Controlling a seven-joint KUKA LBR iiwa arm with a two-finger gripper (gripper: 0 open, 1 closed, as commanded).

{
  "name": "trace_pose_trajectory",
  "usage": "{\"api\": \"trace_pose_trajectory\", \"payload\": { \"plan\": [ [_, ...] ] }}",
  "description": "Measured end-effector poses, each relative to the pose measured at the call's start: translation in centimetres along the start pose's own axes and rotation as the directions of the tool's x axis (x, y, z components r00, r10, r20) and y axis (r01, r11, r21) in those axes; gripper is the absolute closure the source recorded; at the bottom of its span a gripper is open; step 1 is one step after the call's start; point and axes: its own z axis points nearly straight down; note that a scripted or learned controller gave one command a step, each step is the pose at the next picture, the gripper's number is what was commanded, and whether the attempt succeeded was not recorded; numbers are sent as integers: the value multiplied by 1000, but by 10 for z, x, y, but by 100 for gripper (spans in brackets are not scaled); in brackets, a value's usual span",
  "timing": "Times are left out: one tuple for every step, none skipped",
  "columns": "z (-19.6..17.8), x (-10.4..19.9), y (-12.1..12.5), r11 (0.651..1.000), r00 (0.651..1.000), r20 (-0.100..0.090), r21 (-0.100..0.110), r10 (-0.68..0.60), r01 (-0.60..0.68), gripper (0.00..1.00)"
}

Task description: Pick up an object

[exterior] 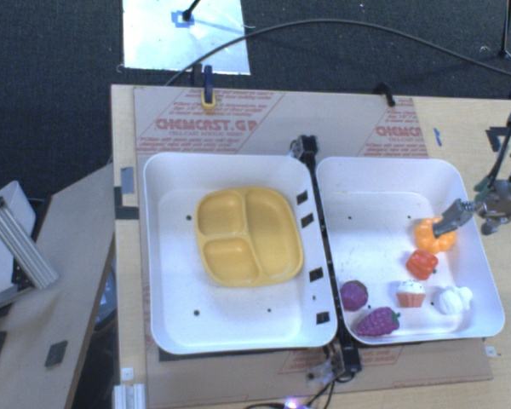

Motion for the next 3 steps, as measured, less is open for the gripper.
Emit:
{"api": "trace_pose_trajectory", "payload": {
  "plan": [
    [-5, 0, 2, 1000, 1000, 3, -10, -3, 3, 0],
    [37, 0, 6, 1000, 1000, 2, -8, -1, 1, 0],
    [80, -3, 3, 1000, 1000, 1, -7, 0, 0, 0]
  ]
}}
